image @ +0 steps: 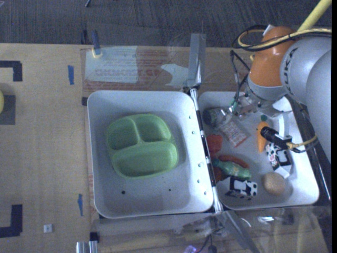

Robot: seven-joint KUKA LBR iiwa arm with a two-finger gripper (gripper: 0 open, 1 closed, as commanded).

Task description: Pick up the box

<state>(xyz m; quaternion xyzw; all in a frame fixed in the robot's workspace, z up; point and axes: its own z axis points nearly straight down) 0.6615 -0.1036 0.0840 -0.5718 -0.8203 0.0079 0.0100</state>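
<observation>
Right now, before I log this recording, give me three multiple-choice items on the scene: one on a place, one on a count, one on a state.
1. Where does the green divided plate lie?
A. In the left bin
B. In the right bin
C. On the bench outside the bins

2. How many compartments does the plate have?
A. One
B. Three
C. Six

3. How does the plate sit?
A. Flat on the bin floor, open side up
B. Standing on edge
C. Upside down

Answers:
1 A, it rests inside the left bin.
2 B, two small sections above one long section.
3 A, its hollows face the camera.

The tool is over the right bin.
</observation>
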